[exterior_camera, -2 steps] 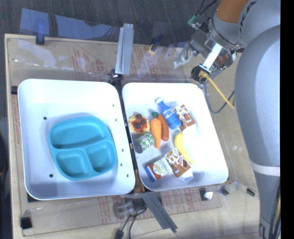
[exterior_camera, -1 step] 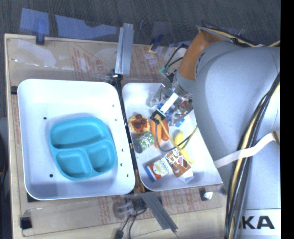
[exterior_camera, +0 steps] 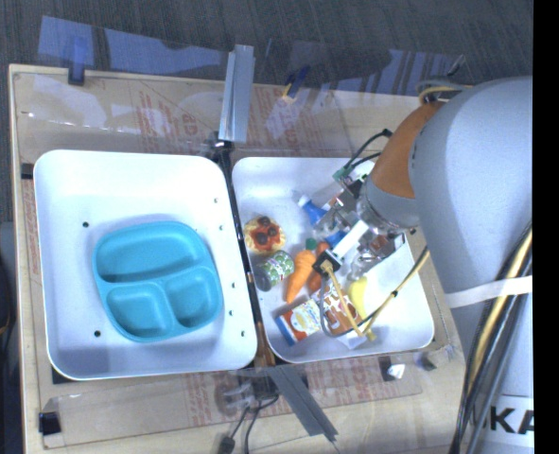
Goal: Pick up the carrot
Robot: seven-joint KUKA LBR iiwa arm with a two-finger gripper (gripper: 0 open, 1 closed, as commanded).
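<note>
The orange carrot (exterior_camera: 303, 271) lies tilted in the middle of the right bin (exterior_camera: 411, 334), among other small items. My gripper (exterior_camera: 334, 241) is low inside this bin, just up and right of the carrot's upper end and close against it. The arm's grey body and orange band cover the bin's right side. Whether the carrot is touched by the gripper cannot be told from this angle.
Beside the carrot are a green speckled ball (exterior_camera: 277, 269), a yellow-red toy (exterior_camera: 262, 235), a blue item (exterior_camera: 314, 208), an orange-and-blue packet (exterior_camera: 300, 321) and a yellow piece (exterior_camera: 359, 299). The left bin (exterior_camera: 61, 187) holds a blue sectioned plate (exterior_camera: 156, 279).
</note>
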